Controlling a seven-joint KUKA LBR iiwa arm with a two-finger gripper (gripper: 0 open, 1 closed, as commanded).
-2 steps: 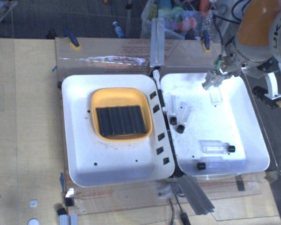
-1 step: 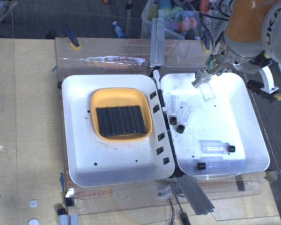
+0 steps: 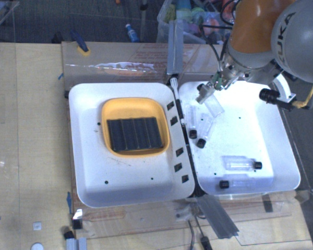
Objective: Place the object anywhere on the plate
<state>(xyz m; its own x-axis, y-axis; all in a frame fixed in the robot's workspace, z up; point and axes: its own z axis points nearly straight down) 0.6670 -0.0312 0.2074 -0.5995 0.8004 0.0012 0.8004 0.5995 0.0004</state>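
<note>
The arm (image 3: 281, 25) comes in from the upper right, grey with a broad orange band, and part of the maker's name shows on its grey shell — the letters "KUKA", cut off at the picture's edge. Its end effector (image 3: 206, 91) hangs over the back left corner of the right bin (image 3: 279, 139), near the divider between the bins. Whether it is open or closed I cannot tell; the tip is small and washed out against the white floor.

Just below the end effector lies a clear vial (image 3: 213, 110), tilted, hard to make out. Near it are two more clear vials with black caps (image 3: 196, 134), close to the divider. Another vial (image 3: 241, 164) lies flat toward the front of the right bin, its black cap pointing right, and one more (image 3: 235, 183) rests at the front rim with its cap to the left. None carries a label that can be read.

In the left bin (image 3: 88, 155) sits the plate (image 3: 135, 125) — yellow, squarish with rounded corners — and a dark ribbed block (image 3: 135, 133) lies flat on it, covering much of its middle. Both bins stand on a pale wooden worktop (image 3: 26, 139).
</note>
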